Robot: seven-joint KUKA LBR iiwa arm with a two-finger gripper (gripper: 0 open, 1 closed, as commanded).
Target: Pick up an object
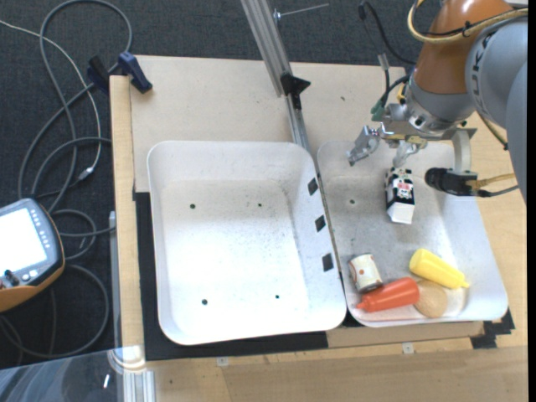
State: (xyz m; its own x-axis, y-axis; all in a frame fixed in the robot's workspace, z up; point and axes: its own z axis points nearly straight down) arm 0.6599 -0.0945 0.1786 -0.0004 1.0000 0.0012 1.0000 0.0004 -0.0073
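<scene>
Up near the far edge of the right bin (490, 262) you find the gripper (383, 145), hanging from the grey arm (494, 48) below its orange band; its two fingers (362, 149) stand apart, open, with nothing between them. Just beside it, toward you and slightly right, a small black-and-white carton (400, 197) sits on the bin floor, apart from the fingertips. Look further toward the near edge of that same bin and you see a cluster: a small white can (365, 271) with a red mark lying on its side, an orange carrot (388, 295) touching it, a tan potato-like lump (432, 301) next to the carrot, and a yellow corn cob (436, 268) resting just behind the lump. To your left lies the other white bin (167, 224), its floor speckled with dark dots. Beyond the bench's left side, a teach pendant (25, 254) lies among looping grey cables (71, 141).
</scene>
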